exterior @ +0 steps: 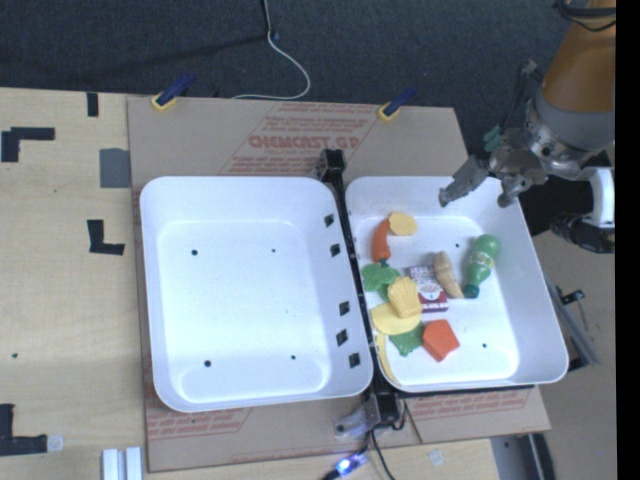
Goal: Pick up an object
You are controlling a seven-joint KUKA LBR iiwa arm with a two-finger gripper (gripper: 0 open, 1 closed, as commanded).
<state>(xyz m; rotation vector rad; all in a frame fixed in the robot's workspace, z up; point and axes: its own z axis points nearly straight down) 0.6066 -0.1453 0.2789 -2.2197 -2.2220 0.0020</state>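
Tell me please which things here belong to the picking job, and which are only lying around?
Job: gripper, open above the right bin; green bottle, orange block, carrot, corn cob.
Lying around: left bin, cardboard sheet, two clamps, cable.

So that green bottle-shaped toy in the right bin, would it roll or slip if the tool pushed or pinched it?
The green bottle lies on its side and looks rounded, so a sideways push would probably roll it. It looks like smooth plastic, so a pinch might slip off its tapered neck. It seems small and likely light, and the right bin has bare floor beside it to skid across.
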